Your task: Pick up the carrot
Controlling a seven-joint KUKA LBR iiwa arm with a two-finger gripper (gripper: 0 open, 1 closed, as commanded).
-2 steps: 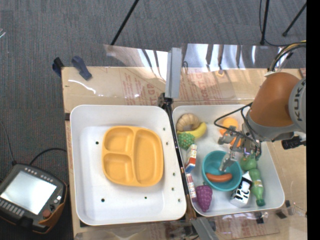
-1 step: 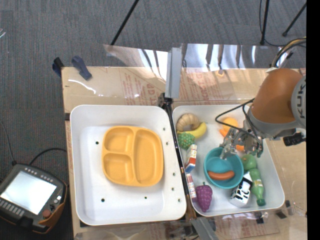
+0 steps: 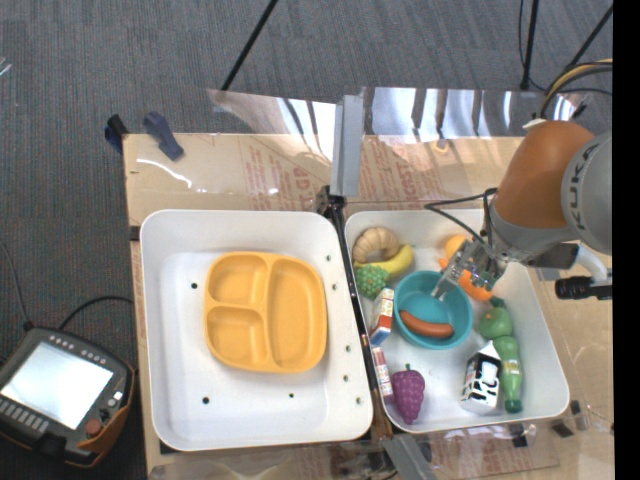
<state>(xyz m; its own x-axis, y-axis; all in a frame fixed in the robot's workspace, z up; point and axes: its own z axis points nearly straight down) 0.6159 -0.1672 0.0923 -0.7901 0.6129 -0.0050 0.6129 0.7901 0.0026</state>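
Your tool (image 3: 458, 273) hangs over the bowl's (image 3: 432, 311) one o'clock rim, touching the carrot (image 3: 474, 286); grip state unreadable.

The gripper (image 3: 462, 271) covers most of the carrot (image 3: 478, 286) (an orange sliver shows); its finger state is unreadable.

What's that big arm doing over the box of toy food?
The arm's gripper is down in the right bin, at the edge of a teal bowl holding a toy sausage. An orange piece, likely the carrot, lies right beside the gripper. The yellow tray sits in the left bin.
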